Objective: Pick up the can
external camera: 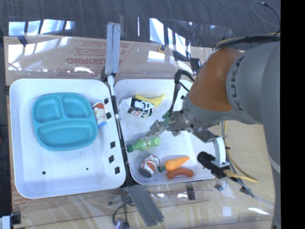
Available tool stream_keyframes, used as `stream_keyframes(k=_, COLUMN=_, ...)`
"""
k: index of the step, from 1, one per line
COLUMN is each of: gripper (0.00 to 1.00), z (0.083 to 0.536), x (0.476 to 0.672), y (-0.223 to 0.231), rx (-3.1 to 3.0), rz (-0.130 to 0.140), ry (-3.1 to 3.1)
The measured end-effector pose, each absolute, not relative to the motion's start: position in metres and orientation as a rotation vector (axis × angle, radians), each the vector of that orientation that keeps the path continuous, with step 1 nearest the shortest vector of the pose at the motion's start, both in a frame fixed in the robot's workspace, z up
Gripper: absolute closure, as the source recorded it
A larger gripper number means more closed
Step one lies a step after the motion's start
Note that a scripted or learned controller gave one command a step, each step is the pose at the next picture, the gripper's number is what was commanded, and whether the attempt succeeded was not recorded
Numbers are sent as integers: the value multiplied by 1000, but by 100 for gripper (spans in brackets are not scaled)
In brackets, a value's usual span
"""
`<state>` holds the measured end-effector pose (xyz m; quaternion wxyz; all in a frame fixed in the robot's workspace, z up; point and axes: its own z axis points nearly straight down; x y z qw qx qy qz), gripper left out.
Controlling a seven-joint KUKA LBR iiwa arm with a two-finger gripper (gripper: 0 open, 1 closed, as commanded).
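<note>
The can [150, 165] is short, white and red with a silver end. It lies on its side near the front edge of the right bin [143, 86]. My gripper [159, 127] hangs over the middle of that bin, just above the green bottle [145, 143] and behind the can. Nothing is visibly held in it. The arm's large grey and orange body covers the right part of the bin.
A carrot [177, 162] and a sausage [180, 173] lie right of the can. A banana [149, 99] and a black-and-white packet [140, 109] sit at the back. The left bin [19, 142] holds a blue divided plate [64, 120] and a small red-and-white container [99, 113].
</note>
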<state>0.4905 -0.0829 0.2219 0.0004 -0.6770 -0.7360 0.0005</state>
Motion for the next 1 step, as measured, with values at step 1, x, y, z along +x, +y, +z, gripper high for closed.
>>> stream_keyframes(k=1, gripper=0, z=114, x=475, y=-97, rx=-2153, rz=4, ry=-2282)
